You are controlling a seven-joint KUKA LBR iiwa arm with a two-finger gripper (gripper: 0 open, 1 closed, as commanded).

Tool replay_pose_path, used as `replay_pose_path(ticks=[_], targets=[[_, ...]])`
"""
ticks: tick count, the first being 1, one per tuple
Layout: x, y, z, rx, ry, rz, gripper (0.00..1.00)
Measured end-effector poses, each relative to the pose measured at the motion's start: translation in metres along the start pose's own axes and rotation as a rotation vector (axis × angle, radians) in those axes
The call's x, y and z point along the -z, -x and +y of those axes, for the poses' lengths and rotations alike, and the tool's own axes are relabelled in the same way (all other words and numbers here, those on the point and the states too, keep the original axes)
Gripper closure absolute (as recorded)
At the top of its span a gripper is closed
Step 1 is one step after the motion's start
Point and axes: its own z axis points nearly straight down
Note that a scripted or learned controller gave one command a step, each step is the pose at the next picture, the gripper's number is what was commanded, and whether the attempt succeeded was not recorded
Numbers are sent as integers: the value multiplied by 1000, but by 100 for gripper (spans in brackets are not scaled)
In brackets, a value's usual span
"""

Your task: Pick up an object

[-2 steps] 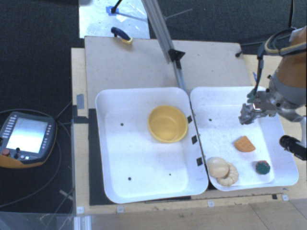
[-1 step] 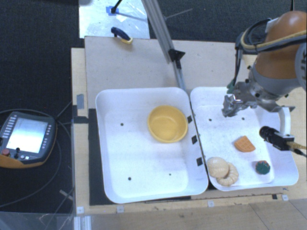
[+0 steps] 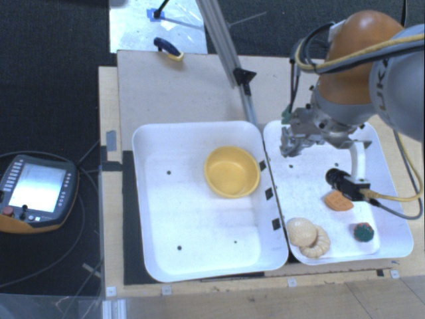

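The arm (image 3: 364, 58) reaches in from the right, and its gripper (image 3: 291, 146) hangs over the far left corner of the right bin (image 3: 307, 193), close to that bin's left wall. From this slanted angle it cannot be told whether the gripper is open or closed, nor whether it has hold of anything. It also cannot be told whether its tip touches the bin floor.

The loose things in the right bin all lie toward its near half, well apart from the gripper. An orange piece (image 3: 339, 202) lies flat near the middle of the bin. A dark green ball (image 3: 363, 231) sits toward the near right corner. A round tan biscuit (image 3: 301, 230) lies in the near left corner, and a ridged tan piece (image 3: 319, 244) touches it on the side nearer the front edge.

In the left bin (image 3: 179, 208) a yellow bowl (image 3: 231, 171) stands upright, toward the far right corner and just beside the wall shared with the right bin.

Both bins rest on the bench (image 3: 179, 88). A blue and yellow clamp (image 3: 167, 48) sits at the bench's far edge, and a metal pole (image 3: 222, 38) slants across its far side. A pendant (image 3: 36, 193) lies on the dark floor off the bench's left edge.
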Motion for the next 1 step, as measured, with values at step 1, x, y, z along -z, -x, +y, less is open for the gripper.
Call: replay_pose_path(ticks=[1], targets=[[-13,-41,14,-1,0,0,100]])
